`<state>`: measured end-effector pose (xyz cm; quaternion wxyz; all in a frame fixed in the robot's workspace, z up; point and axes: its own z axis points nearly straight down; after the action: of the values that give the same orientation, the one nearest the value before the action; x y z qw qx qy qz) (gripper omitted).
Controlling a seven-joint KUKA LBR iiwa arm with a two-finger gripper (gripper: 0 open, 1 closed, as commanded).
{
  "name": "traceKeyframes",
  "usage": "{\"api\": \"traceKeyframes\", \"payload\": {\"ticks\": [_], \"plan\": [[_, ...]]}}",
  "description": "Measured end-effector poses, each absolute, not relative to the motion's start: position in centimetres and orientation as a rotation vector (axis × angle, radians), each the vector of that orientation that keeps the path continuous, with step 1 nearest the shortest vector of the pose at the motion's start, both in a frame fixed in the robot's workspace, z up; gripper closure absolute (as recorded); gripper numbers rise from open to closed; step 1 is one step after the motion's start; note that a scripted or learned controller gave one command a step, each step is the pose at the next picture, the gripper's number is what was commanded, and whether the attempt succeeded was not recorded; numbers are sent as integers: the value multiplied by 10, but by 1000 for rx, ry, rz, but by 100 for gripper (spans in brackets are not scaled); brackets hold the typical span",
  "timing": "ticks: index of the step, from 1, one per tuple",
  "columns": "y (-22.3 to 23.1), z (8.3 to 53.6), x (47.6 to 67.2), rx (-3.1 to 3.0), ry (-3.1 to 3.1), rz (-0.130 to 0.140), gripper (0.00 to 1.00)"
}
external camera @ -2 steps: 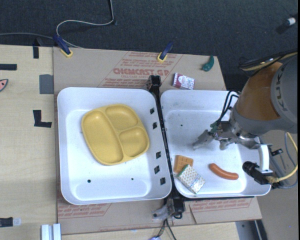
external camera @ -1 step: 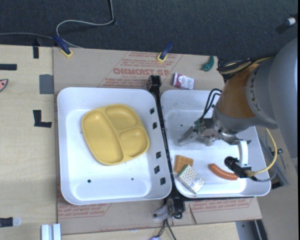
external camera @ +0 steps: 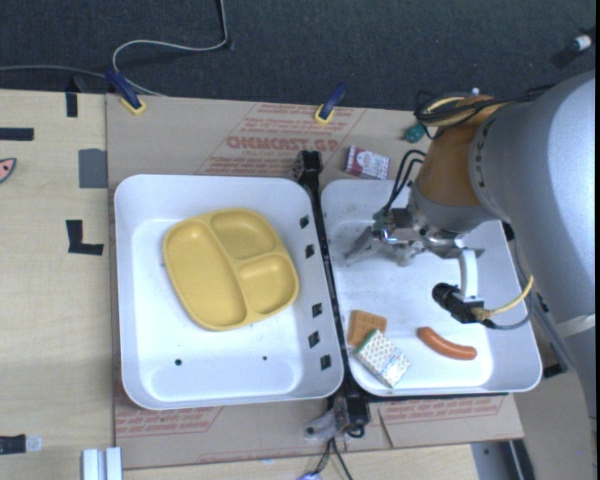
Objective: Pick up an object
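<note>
In the right bin (external camera: 500, 368), a brown square cracker (external camera: 367, 325), a white patterned packet (external camera: 384, 358) and a reddish sausage (external camera: 447, 344) lie near the front wall. My gripper (external camera: 361, 245) hangs low over the bin's back left part, pointing left toward the divider. It is well behind the cracker and touches none of the three items. The grey arm with its orange band (external camera: 450, 168) covers the bin's back right corner.
The left bin (external camera: 140, 368) holds a yellow divided plate (external camera: 232, 267). A small red and white packet (external camera: 365, 162) lies on the cardboard behind the right bin. Black clips (external camera: 316, 280) line the divider between the bins. A black connector and cable (external camera: 458, 303) hang off the wrist.
</note>
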<state>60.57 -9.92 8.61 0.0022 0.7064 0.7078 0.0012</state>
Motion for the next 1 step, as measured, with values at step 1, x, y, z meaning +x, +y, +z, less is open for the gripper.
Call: {"api": "traceKeyframes", "payload": {"ticks": [1], "plan": [[-109,86,529,2220,2219,1,0]]}}
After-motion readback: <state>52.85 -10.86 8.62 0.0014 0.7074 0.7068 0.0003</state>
